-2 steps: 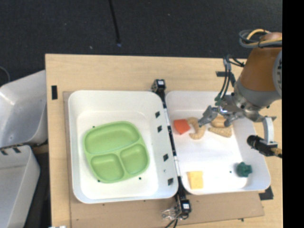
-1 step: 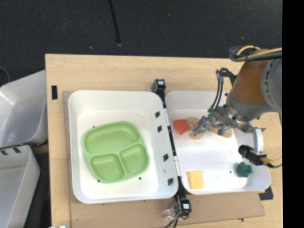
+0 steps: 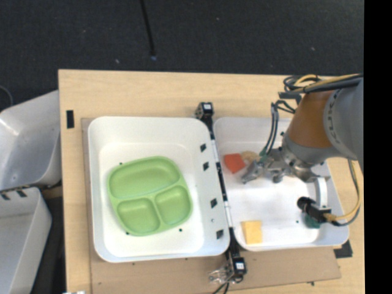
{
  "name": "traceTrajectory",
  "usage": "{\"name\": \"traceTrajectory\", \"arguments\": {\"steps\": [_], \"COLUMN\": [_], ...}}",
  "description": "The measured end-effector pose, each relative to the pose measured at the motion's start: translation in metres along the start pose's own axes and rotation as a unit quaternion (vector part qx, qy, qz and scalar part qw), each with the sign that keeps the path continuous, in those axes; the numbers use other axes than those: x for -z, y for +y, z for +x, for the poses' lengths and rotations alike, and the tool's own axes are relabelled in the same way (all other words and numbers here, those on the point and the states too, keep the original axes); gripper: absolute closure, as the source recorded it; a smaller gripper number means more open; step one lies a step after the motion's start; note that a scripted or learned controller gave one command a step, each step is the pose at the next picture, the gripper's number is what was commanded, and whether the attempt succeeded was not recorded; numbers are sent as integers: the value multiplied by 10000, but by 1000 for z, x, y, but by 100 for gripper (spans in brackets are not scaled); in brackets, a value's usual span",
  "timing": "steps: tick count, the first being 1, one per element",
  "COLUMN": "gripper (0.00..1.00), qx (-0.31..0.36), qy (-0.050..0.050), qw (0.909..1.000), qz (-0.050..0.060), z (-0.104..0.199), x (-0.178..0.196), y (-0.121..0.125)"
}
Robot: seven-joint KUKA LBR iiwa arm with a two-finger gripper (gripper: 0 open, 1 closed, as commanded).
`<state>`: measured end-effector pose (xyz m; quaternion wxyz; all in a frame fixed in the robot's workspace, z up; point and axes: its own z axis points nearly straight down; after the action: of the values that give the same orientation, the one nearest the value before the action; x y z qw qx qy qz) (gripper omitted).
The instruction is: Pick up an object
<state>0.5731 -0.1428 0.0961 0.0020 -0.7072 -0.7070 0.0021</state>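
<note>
Red block (image 3: 233,162) lies in the right bin (image 3: 278,198), up near the bin's left wall and in its upper half as I look down on it. Just beside it, on its right, sits a small tan lump (image 3: 250,157) (too blurred for me to name), and the two look to be touching or nearly so.

The gripper (image 3: 260,173) hangs low over the same bin, just to the right of the red block and a little below the tan lump. Whether it is released or clenched I cannot tell from this angle, and I see nothing plainly caught in it. The grey arm (image 3: 343,118) comes in from the right edge, with its orange band (image 3: 309,124) above the bin's upper right part.

A yellow block (image 3: 252,231) rests flat near the lower left corner of the right bin, well apart from the gripper.

The left bin (image 3: 98,164) holds a green divided plate (image 3: 150,195) lying flat, with one long compartment above two smaller ones. Both bins stand side by side on the pale wooden bench (image 3: 153,90).
</note>
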Motion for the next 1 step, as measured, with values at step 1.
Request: {"name": "traceTrajectory", "arguments": {"steps": [1], "gripper": [100], "qx": [-23], "qy": [2], "qw": [10000], "qz": [-21], "z": [-1], "x": [12], "y": [2]}}
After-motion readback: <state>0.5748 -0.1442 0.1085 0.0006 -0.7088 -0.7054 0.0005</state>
